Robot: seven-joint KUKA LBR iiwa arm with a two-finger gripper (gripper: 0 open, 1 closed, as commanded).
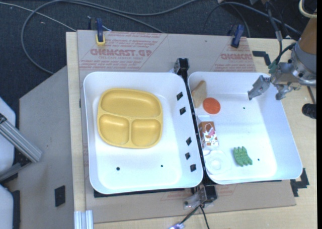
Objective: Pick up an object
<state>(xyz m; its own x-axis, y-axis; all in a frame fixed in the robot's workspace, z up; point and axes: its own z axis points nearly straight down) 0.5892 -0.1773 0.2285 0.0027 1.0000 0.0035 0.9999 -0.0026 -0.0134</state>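
Note:
The right bin holds several small objects. A tan wedge-shaped piece lies against its left wall, with an orange disc just beside it. Lower down are a small printed packet, a white ring-like item and a green ridged toy. My gripper hangs over the bin's upper right corner, open, with nothing between its fingers. It is well to the right of the orange disc and far above the green toy.
The left bin holds a yellow divided plate. A black divider with clips runs between the bins. Blue clamps pin the board at the back. Cables trail across the dark floor.

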